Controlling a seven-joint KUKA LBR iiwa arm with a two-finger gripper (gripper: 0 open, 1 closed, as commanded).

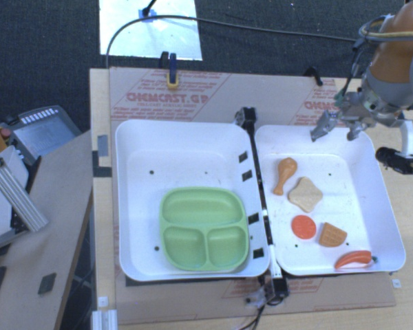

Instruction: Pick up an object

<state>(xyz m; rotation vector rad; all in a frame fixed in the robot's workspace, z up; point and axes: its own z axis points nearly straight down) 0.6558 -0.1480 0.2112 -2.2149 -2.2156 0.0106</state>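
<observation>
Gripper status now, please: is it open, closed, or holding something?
Gripper: open, with nothing between its fingers, above the far edge of the right bin.

Green divided plate (204, 229) in left bin (134, 184).

Behind your bench (103, 102) lies dark carpet (41, 40) with a pale square panel (148, 16); a second wooden table (45, 205) stands at left.
</observation>
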